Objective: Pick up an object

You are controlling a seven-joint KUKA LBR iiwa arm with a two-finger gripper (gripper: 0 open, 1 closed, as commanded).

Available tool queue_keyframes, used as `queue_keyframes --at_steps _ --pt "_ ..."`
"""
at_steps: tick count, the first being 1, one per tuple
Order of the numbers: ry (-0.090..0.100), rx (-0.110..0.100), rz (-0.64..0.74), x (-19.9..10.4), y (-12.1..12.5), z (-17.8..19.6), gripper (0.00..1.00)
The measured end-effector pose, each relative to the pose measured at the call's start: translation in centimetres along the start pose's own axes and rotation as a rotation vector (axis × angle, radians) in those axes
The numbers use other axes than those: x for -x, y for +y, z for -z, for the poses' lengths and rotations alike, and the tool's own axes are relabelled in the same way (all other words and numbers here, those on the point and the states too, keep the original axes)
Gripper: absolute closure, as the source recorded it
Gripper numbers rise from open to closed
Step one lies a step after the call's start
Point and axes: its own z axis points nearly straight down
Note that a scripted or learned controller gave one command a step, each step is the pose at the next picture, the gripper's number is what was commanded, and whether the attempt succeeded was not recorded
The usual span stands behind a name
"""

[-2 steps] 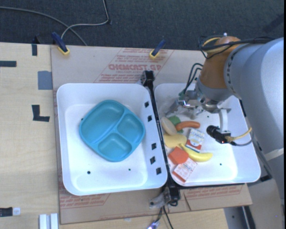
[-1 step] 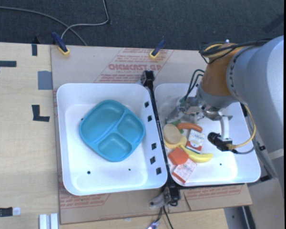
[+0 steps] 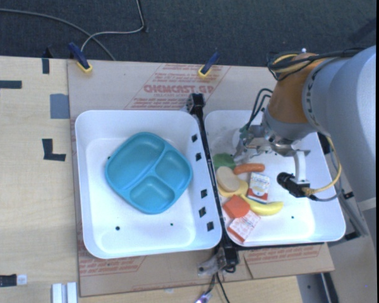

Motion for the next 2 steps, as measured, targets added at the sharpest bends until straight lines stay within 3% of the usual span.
queue_keyframes --at_steps 1,2 --pt "0.0 0.0 0.0 0.0 0.0 0.0 0.0" --pt "0.001 -0.008 0.0 2.8 3.3 0.2 0.0"
